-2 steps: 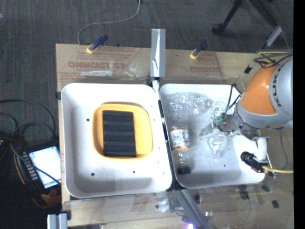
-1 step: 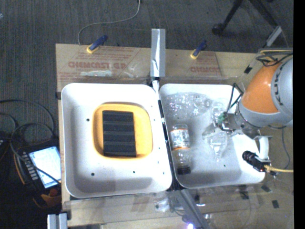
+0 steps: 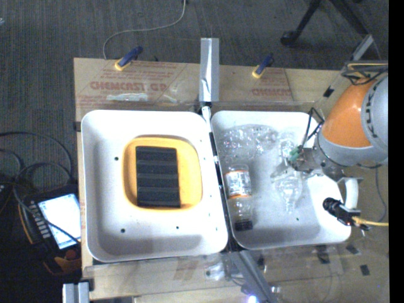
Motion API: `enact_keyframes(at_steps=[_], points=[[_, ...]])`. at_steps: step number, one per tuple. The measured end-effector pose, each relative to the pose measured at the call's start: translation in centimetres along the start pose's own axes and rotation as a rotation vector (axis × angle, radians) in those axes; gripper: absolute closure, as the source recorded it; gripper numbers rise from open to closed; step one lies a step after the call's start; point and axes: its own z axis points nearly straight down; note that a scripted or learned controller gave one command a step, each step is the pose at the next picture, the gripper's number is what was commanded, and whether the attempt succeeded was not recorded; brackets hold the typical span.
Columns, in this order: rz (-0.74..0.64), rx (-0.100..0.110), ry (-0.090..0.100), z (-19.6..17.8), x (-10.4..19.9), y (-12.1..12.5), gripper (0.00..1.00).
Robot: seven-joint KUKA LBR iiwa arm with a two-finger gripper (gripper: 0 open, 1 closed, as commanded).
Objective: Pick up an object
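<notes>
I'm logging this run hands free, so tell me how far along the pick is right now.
Done: the arm has reached over the right bin, and its claw sits low among the clear plastic pieces. In hand: nothing visibly; the view doesn't settle whether anything is gripped. Left: grasping and lifting. The small bottle lies on that bin's floor, and the yellow tray rests in the left bin, untouched.

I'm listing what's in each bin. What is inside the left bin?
The left bin holds a yellow tray with a black ridged block on it. Whatever lies beneath the tray is covered.
</notes>
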Motion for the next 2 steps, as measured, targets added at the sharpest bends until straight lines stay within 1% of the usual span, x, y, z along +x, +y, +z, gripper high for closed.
enact_keyframes(at_steps=[1,2], points=[[-0.086,0.009,0.001,-9.58,3.58,1.91,1.00],[-0.088,0.011,0.002,-10.38,3.68,1.95,1.00]])
